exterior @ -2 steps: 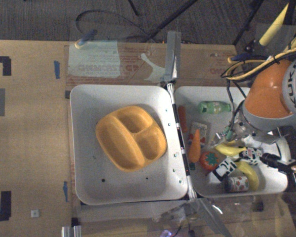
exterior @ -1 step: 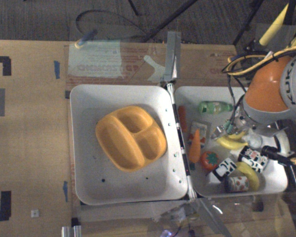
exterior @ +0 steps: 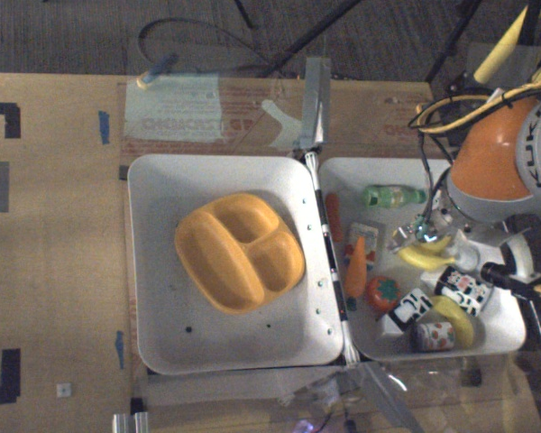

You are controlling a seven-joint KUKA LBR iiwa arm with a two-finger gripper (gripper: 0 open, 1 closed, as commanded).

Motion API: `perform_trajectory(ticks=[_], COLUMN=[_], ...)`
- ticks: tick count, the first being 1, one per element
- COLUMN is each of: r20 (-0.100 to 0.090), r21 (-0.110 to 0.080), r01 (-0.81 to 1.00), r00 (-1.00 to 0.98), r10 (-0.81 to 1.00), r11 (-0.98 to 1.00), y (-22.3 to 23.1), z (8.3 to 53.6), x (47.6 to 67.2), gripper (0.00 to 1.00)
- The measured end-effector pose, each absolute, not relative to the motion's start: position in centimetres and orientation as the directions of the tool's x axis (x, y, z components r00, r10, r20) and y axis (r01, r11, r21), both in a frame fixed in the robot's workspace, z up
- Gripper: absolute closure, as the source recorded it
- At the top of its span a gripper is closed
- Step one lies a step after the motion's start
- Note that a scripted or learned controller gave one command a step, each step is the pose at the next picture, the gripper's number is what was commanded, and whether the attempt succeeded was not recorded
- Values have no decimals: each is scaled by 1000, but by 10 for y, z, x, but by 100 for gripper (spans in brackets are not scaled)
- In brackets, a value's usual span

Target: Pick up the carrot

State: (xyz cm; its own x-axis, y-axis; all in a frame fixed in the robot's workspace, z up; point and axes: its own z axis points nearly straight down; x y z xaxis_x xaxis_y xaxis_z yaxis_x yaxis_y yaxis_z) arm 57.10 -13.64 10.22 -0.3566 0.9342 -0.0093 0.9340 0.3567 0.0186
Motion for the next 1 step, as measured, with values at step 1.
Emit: perform_trajectory(ticks=[1], r20=[-1], r21=[2], r01=[997], r00=[-73], r10=[997], r11=[73], y=[-101], z=[244], x=[582], gripper=[100])
